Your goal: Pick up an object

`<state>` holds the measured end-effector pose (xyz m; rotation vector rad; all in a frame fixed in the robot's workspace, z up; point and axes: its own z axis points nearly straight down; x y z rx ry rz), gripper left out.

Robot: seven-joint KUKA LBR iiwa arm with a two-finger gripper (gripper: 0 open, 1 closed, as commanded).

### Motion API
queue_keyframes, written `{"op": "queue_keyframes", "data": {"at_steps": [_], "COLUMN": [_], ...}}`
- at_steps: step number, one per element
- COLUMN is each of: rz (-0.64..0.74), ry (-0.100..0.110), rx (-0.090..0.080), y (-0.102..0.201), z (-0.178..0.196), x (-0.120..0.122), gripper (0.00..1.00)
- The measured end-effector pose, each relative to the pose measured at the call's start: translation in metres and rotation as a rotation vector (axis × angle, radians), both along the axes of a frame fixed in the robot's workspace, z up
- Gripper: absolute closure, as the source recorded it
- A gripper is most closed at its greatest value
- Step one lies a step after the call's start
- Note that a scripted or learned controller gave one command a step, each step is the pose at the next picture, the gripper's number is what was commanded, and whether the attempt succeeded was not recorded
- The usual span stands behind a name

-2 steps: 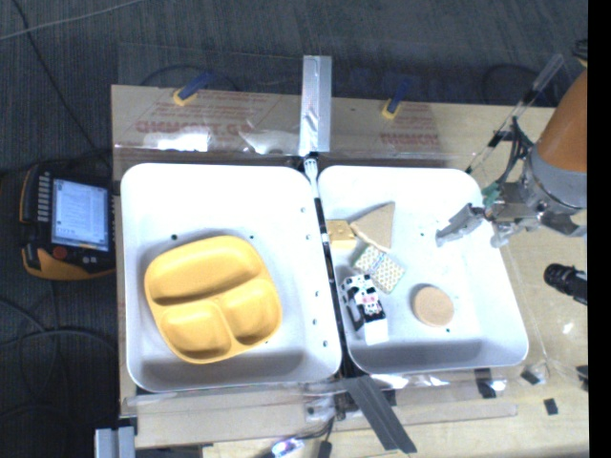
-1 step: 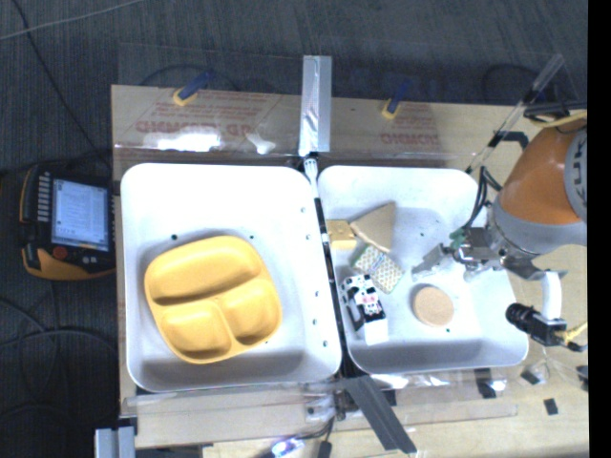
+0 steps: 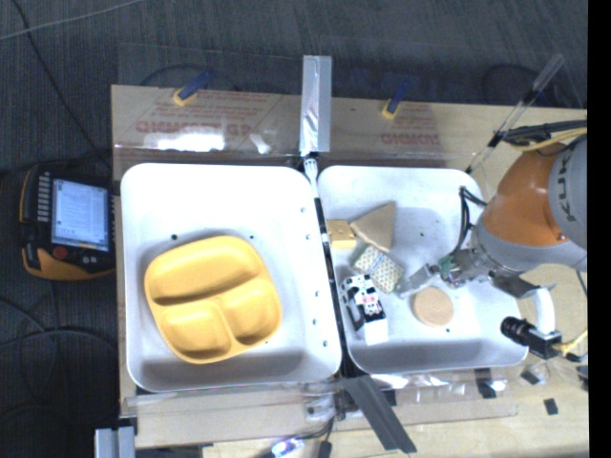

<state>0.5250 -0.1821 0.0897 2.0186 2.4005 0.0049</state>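
My gripper (image 3: 431,273) hangs low over the middle of the right bin (image 3: 420,187), reaching in from the right. Just below it lies a round tan disc (image 3: 434,306), apart from the gripper. Left of the gripper sits a dotted pale piece (image 3: 383,273), and a tan wedge (image 3: 376,224) lies further back. A black-and-white patterned box (image 3: 363,300) rests by the bin's left wall with a white piece (image 3: 374,331) beneath it. A small tan block (image 3: 337,229) sits beside the wedge. I see nothing held in the gripper.
The left bin (image 3: 191,184) holds a yellow divided plate (image 3: 212,296). A ridge (image 3: 325,275) separates the two bins. The right bin's far right and back floor are bare white. A handheld pendant (image 3: 69,222) lies off the bench at left.
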Motion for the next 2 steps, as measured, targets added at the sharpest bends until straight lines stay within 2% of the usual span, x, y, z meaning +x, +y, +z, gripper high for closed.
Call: {"op": "queue_keyframes", "data": {"at_steps": [1,2], "rz": [-0.261,-0.273], "ry": [-0.014,-0.003], "rx": [-0.003,0.006], "y": [0.032,0.004], "z": [0.001,0.0], "x": [-0.023,0.006], "gripper": [0.0,0.0]}}
